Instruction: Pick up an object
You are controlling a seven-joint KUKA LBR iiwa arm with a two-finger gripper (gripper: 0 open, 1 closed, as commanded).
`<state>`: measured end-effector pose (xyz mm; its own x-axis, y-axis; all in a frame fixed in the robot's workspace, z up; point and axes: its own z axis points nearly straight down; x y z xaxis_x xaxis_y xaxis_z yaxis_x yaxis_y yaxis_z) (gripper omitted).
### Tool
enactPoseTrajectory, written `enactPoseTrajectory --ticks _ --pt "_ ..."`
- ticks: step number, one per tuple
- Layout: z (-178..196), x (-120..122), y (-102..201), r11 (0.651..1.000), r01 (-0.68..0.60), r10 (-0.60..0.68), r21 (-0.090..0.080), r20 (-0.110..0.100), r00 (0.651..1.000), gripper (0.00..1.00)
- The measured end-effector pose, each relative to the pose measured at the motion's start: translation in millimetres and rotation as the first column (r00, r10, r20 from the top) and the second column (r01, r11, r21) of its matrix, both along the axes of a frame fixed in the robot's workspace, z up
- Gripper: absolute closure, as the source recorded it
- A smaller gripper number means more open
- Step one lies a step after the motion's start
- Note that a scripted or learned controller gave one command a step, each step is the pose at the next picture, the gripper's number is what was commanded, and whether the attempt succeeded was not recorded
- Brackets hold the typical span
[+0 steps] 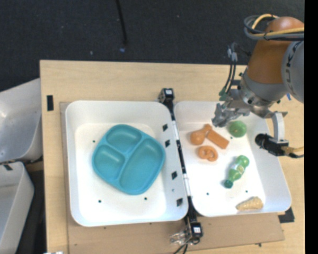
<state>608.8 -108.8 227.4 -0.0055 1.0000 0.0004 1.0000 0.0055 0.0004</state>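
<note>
The right bin (265, 189) holds several small items: an orange bone-shaped toy (200, 135), an orange stick (218, 139), an orange ring-like piece (207, 153), a green ball (237, 128), a green bottle (236, 171) and a tan wedge (249, 204). My gripper (223, 115) hangs low over the bin's far side, just left of the green ball and above the orange stick. Nothing shows between its fingers.
The left bin (79, 194) holds a blue divided plate (128, 159). A raised divider with black clips (176, 152) runs between the bins. The arm's grey and orange body (270, 62) leans in from the right over the far right corner.
</note>
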Motion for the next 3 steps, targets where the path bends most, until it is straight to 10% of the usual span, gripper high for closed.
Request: enactPoseTrajectory --ticks 3 --pt "22.7 -12.9 162.5 1.000 -0.002 0.002 0.001 -0.001 1.000 1.00"
